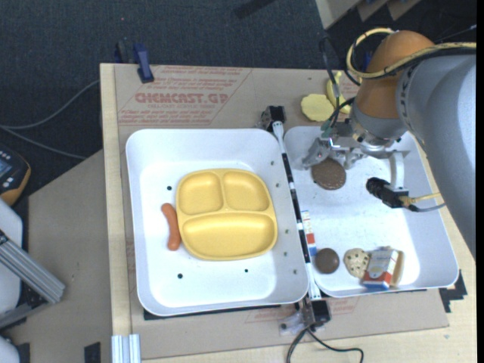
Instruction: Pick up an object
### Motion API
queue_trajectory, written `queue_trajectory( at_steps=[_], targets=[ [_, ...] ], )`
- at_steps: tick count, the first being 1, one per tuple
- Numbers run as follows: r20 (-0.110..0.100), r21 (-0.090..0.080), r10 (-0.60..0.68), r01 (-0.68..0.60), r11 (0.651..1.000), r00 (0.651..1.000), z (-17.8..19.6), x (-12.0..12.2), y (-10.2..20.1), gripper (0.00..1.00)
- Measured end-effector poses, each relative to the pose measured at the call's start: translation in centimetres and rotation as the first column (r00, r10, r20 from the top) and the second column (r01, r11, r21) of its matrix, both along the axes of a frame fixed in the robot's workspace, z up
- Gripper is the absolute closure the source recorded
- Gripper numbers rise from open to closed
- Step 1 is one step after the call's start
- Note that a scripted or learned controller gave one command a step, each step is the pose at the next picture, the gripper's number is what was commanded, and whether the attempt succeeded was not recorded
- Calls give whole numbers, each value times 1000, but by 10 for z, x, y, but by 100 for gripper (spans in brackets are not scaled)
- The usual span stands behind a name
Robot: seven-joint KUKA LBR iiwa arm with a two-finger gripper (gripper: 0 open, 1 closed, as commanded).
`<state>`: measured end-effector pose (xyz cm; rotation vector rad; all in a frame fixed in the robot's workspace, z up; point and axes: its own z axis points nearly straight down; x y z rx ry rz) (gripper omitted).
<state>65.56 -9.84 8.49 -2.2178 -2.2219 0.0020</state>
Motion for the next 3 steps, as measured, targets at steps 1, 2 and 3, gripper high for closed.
queue_trajectory(
  at_steps=[1,2,3],
  targets=[
    [5,-2,-1,1,1000,1000,0,12,-10,0],
    [-1,0,-3,3,1000,1000,0,-11,-6,0],
    [3,-1,-2,2,1000,1000,11,-9,-5,100]
  ],
)
